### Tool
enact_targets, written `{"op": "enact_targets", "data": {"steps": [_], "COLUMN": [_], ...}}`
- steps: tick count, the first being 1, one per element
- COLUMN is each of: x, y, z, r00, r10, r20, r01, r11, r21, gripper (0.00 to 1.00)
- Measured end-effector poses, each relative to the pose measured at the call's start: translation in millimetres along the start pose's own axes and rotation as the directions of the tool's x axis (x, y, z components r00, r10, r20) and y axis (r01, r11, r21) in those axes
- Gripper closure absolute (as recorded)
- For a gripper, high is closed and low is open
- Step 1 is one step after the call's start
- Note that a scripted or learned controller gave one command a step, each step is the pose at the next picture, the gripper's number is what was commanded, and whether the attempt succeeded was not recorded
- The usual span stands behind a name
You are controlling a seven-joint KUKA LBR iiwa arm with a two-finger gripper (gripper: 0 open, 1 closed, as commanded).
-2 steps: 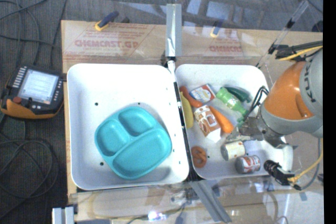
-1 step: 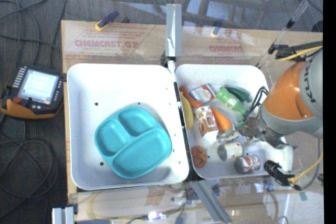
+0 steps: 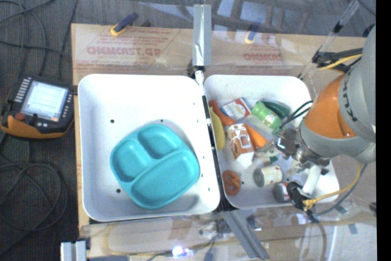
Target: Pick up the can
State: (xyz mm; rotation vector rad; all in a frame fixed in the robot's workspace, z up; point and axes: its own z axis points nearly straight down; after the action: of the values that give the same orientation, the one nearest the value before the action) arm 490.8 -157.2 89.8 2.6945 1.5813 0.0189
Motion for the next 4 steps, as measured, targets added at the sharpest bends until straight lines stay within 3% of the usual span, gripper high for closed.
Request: {"op": "enact_targets", "data": {"steps": [1, 2, 3, 4], "x": [-35.6, 30.9, -17.3, -1.7], "y": [20.9, 0.9, 5.4, 39.8], "z": [1.5, -113.0, 2.5, -201.2], "r00": [0.965, 0.861, 0.897, 0.885], "r10": [0.263, 0.508, 0.441, 0.465], "r20": [-0.008, 0.020, 0.005, 0.020], "r01": [-0.263, -0.508, -0.441, -0.465], "r11": [0.965, 0.861, 0.897, 0.885], "r21": [0.019, 0.018, 0.017, 0.019], "gripper": [0.00, 0.00, 0.00, 0.00]}}
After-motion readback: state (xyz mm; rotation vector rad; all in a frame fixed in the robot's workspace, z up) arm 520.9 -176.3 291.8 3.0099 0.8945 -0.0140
